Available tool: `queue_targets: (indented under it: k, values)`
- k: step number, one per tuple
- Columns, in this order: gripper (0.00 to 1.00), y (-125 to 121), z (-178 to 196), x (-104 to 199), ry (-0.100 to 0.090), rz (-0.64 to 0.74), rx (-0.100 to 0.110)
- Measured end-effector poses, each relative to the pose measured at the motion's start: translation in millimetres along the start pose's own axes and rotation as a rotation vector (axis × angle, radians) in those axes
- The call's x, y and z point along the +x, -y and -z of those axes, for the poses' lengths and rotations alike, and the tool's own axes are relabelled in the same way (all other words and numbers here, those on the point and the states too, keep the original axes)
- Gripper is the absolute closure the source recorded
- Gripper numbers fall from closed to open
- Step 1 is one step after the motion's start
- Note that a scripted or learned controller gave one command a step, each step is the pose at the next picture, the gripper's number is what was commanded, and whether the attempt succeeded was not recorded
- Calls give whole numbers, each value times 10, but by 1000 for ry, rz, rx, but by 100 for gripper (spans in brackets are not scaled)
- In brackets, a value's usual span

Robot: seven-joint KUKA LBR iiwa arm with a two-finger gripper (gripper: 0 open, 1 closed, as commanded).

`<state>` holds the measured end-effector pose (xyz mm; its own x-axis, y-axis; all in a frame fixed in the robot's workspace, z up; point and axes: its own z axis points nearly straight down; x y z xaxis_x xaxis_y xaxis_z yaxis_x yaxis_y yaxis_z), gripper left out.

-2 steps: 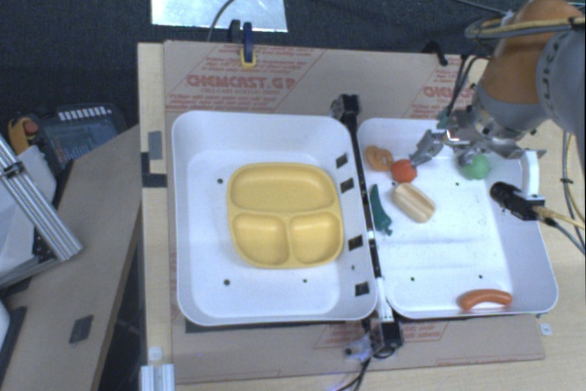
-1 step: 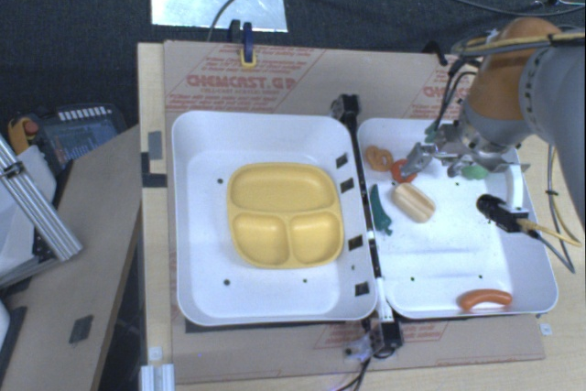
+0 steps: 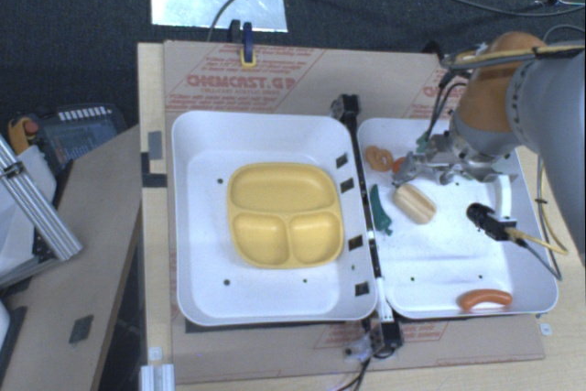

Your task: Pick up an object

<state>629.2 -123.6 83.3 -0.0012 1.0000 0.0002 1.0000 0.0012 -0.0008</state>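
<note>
The bench (image 3: 151,224) carries two white bins side by side. The left bin (image 3: 197,197) holds a yellow divided tray (image 3: 279,215) sitting about in its middle, well apart from anything the arm can use at this moment. The arm (image 3: 540,114) reaches in over the far right corner of the right bin (image 3: 439,284), its wrist bent downward so that the gripper (image 3: 414,171) hangs low over the far left part of that bin's floor. The view is too cluttered there to show whether the gripper is spread or pressed together, and nothing can be seen held in it. The likeliest thing to pick is the tan roll (image 3: 414,203). It lies on the bin floor just on the near side of the gripper, close under it and possibly touching, left of the bin's centre. Its long axis runs at a slant, from the far left down toward the near right. A grip would probably work best across that axis, after a short shift toward the near edge. An orange ring-shaped piece (image 3: 378,158) lies just beside the gripper toward the far left corner. A green piece (image 3: 378,211) lies along the left wall, near the roll. An orange sausage (image 3: 485,298) lies by the near right corner, well apart.
</note>
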Motion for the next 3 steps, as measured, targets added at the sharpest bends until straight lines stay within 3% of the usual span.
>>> queue_targets:
  k: [1,3]
  values:
    - [100,-17,131,-4,1,0,-6]
    - [100,-12,1233,14,1,3,-7]
